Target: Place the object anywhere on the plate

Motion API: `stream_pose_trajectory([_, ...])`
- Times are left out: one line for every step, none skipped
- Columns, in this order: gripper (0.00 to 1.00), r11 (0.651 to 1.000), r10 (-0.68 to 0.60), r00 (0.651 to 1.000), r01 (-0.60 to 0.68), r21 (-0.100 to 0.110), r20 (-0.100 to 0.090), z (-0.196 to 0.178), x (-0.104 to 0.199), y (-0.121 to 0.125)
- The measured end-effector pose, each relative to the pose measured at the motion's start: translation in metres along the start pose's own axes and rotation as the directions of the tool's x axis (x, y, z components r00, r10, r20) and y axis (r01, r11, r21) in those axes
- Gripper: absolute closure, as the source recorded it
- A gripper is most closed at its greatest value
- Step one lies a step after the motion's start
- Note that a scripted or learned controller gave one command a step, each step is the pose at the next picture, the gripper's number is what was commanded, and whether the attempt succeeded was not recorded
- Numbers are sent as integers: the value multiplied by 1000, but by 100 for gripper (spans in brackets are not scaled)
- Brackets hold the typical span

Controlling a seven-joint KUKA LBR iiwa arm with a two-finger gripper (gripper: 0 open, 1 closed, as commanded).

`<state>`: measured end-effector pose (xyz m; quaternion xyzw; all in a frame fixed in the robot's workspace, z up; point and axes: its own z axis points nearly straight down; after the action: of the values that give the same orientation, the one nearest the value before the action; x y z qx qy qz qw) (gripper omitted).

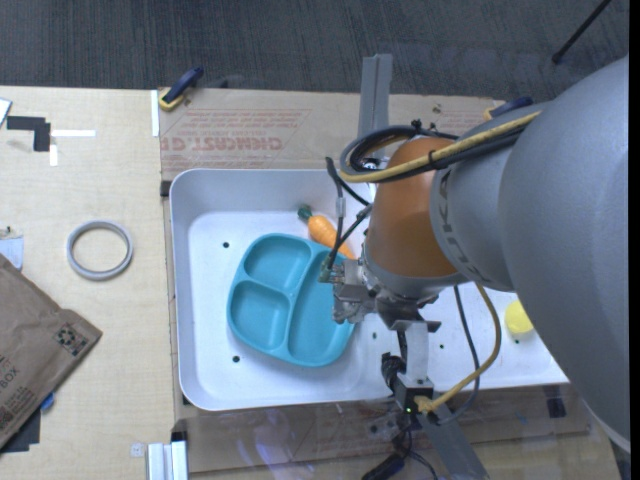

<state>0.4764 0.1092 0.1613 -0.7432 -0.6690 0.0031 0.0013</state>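
Arm low over left bin, gripper at right rim of blue divided plate; whether anything is gripped, cannot tell, wrist blocks view. Toy carrot lies on bin floor just beside plate's upper right edge, near the wrist. Best approach, likely: come straight down over carrot's middle, grip across its width, lift clear of rim, release over any compartment. Carrot: orange, tapered, green tip, smooth, looks light

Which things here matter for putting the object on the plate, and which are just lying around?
For the job:
blue plate
toy carrot, lying beside the plate's far edge
white bin holding both

Lying about:
tape ring
brown box
yellow object
blue clamp
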Motion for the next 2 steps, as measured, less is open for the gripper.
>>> stream_pose_trajectory([100,940,-342,940,342,-2,0,17,6,0])
stream_pose_trajectory([100,871,-491,871,491,-5,2,-61,-4,2])
